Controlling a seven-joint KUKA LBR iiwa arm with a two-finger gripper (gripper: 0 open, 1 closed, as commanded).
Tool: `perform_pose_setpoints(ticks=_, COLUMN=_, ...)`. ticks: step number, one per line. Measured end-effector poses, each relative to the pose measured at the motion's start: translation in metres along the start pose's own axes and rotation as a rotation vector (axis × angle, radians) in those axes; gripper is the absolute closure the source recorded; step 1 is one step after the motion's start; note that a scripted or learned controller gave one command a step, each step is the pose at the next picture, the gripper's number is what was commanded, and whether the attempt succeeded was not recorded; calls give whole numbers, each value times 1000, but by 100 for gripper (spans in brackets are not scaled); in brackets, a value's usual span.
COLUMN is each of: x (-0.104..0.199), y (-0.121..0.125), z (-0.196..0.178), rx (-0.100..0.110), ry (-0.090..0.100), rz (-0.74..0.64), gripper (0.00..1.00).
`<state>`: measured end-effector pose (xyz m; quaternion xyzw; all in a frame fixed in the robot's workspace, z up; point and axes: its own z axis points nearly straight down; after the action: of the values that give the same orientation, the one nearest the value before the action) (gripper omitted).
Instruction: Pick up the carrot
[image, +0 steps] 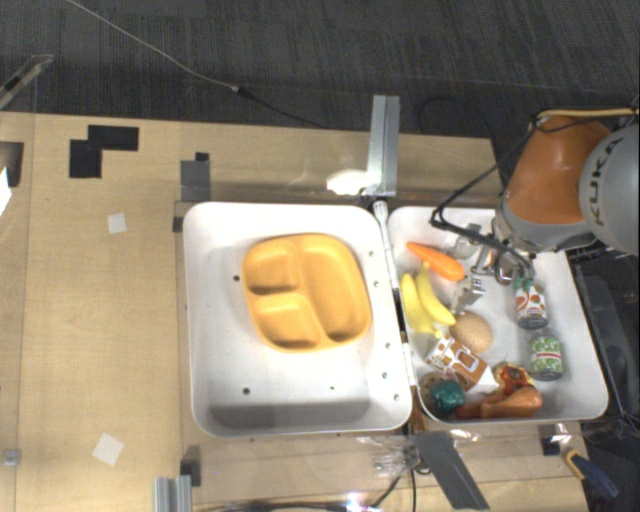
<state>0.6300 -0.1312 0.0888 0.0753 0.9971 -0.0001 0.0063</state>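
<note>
Gripper (474, 287) beside carrot (436, 260) (perhaps touching)

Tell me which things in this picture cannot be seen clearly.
- Claw, camera view: too small and dark to judge its fingers.
- Carrot, camera view: right end blurs into the claw, contact unclear.
- Two small cans, camera view: labels too small to read.

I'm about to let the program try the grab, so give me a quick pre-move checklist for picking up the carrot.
1. Carrot in view, lying in the right bin: ok.
2. Carrot top clear of other items: ok.
3. Bananas sit just below the carrot, close enough to bump: not ok.
4. Claw near the carrot's right end, not over its middle: not ok.
5. Claw opening: cannot tell.
6. Carrot between the claw's tips: not ok.
</note>
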Motion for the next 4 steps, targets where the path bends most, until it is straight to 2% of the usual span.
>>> perform_pose_setpoints(ticks=1, x=13, y=46, z=0, rx=-1, ry=1, rz=-59, gripper=0)
perform_pose_setpoints(ticks=2, x=26, y=46, z=-1, rx=-1, ry=-2, rz=-369, gripper=0)
perform_pose_setpoints(ticks=3, x=14, y=43, z=-1, rx=0, ry=-4, rz=-632, gripper=0)
perform_pose_setpoints(ticks=4, x=51, y=39, z=-2, rx=0, ry=-5, rz=-575, gripper=0)
